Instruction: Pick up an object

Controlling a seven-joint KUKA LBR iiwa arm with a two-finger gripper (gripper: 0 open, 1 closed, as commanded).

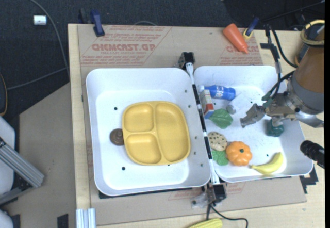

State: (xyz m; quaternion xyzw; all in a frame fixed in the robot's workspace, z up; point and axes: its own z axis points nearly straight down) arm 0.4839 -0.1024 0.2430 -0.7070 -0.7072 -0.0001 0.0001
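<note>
In the right bin (258,74) lie a blue bottle (219,92), a green leaf-shaped piece (221,117), a speckled cookie (217,141), an orange pumpkin (238,152), a yellow banana (269,164) and a teal object (275,129). My gripper (253,116) hangs over the middle of this bin, between the green leaf piece and the teal object. The teal object sits just below the wrist, partly hidden by it. Nothing is visibly held.
The left bin (98,118) holds a yellow divided plate (155,132) with a brown round piece (116,136) beside its left edge. An orange carrot-like toy (235,37) lies on the board behind the right bin. A small red and white item (207,106) rests against the right bin's left wall.
</note>
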